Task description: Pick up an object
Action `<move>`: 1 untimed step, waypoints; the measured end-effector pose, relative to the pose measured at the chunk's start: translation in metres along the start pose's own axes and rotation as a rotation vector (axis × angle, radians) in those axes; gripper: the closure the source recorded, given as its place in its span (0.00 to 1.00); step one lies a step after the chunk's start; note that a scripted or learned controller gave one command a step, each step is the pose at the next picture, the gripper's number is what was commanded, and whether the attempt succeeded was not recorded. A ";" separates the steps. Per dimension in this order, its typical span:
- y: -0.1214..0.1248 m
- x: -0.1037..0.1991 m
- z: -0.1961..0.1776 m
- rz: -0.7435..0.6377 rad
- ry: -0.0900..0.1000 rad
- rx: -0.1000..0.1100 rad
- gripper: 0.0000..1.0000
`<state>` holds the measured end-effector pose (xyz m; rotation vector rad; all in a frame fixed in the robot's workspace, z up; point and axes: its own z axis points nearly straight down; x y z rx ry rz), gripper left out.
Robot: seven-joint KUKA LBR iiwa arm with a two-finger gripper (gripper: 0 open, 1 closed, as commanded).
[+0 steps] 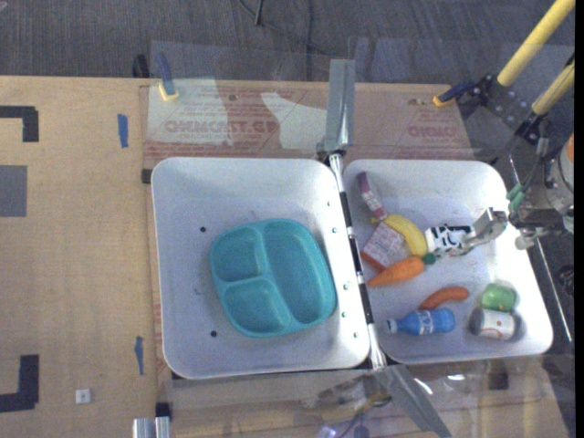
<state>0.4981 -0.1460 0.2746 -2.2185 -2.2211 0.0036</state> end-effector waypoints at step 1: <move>0.036 -0.002 0.105 0.004 0.001 0.000 0.00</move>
